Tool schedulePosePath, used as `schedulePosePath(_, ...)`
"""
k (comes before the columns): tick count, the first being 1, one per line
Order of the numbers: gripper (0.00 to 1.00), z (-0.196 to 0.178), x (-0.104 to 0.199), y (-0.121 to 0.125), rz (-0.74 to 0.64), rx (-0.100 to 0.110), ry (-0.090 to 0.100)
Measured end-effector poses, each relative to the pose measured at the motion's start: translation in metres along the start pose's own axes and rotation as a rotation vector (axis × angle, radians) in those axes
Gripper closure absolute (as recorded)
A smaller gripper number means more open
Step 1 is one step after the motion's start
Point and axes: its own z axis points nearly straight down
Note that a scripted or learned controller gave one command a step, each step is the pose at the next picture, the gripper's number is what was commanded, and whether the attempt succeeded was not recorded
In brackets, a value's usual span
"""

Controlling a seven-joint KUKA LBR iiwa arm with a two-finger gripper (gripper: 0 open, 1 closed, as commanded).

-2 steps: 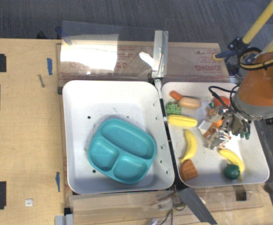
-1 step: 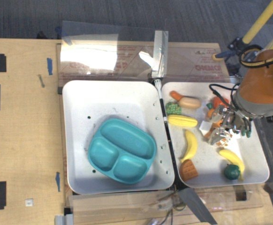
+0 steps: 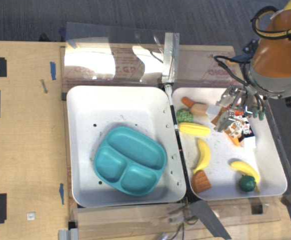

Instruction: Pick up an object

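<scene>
A: So, left to right: a teal divided plate (image 3: pixel 130 160) is seen in the left bin (image 3: pixel 80 104).

B: Yep, and the right bin (image 3: pixel 275 174) is packed with toy food: two bananas (image 3: pixel 201 154), a carrot (image 3: pixel 194 105).

A: The gripper (image 3: pixel 231 111) is lowered at the bin's upper right, arm slanting in. Grip state can't be told.

Slanted overhead view of both bins (image 3: pixel 75 149)

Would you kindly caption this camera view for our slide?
Gripper hovers over toy food in right bin; teal divided tray fills left bin.
</scene>
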Motion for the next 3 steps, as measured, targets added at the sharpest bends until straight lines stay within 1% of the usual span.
schedulePosePath(1,1.0,0.006,-0.07,0.017,-0.05,0.004,0.011)
schedulePosePath(2,1.0,-0.003,-0.072,0.019,-0.052,0.004,0.004)
schedulePosePath(3,1.0,-0.005,-0.056,-0.065,-0.364,0.003,0.013)
